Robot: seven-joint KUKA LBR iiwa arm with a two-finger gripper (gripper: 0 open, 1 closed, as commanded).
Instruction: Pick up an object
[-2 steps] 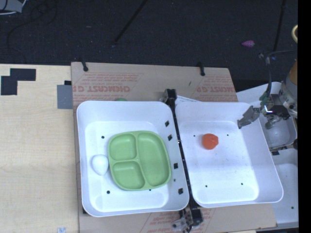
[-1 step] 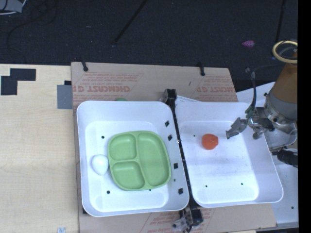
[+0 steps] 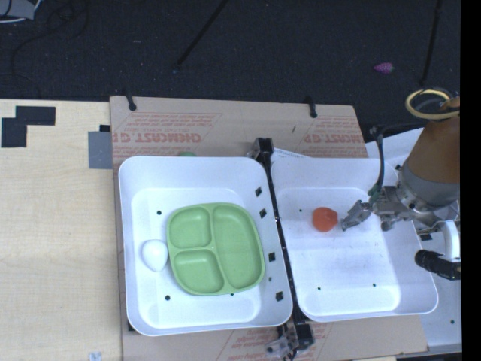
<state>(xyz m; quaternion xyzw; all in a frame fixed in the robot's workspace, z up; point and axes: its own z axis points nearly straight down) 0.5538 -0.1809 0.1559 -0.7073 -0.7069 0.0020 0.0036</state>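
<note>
Orange ball (image 3: pixel 325 219) is lying in the right bin (image 3: pixel 353 299), in its upper left part, near the divider between the two bins. It is being approached from the right side by the gripper (image 3: pixel 352 218), which is hanging just beside it, at almost the same height in the camera view. A small gap is being seen between the dark fingertip and the ball, so the two are judged to be apart and nothing is being held. The fingers are small and dark against the white floor; one tip is being seen pointing toward the ball, and it cannot be told whether the jaws are standing open or closed.

For the coming move, one relation is counting most: the ball is lying directly to the left of the gripper in the view, along the line on which the arm is reaching in. The ball is round, so no long axis is being given and any closing direction is judged to be equally good. The gripper probably needs to be carried a little further left and perhaps lowered, so that the ball is placed between the fingers.

In the left bin (image 3: pixel 150 179), a green divided plate (image 3: pixel 216 248) and a white egg-like object (image 3: pixel 155 255) are lying well apart from the gripper.
</note>
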